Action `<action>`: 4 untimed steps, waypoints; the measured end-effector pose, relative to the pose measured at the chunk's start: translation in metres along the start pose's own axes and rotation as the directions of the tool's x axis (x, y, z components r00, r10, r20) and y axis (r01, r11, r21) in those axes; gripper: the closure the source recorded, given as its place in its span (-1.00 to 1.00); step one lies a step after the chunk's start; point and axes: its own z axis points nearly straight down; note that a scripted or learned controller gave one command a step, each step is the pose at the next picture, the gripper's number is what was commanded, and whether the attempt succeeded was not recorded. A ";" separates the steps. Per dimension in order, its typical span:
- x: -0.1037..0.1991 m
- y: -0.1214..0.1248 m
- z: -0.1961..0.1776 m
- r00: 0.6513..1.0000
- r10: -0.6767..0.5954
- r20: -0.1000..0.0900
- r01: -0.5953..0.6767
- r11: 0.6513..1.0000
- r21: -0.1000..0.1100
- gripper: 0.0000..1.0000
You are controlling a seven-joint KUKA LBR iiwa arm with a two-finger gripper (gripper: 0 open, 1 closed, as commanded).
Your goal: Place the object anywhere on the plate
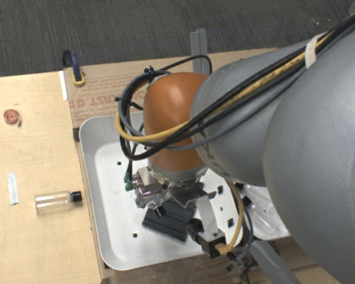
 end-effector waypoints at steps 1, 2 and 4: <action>-0.081 -0.002 -0.163 0.994 -0.112 0.000 0.112 0.994 -0.005 1.00; -0.043 -0.006 -0.067 0.942 -0.336 0.000 0.336 0.942 -0.003 1.00; -0.114 0.078 -0.211 0.966 -0.259 0.001 0.259 0.966 -0.006 -1.00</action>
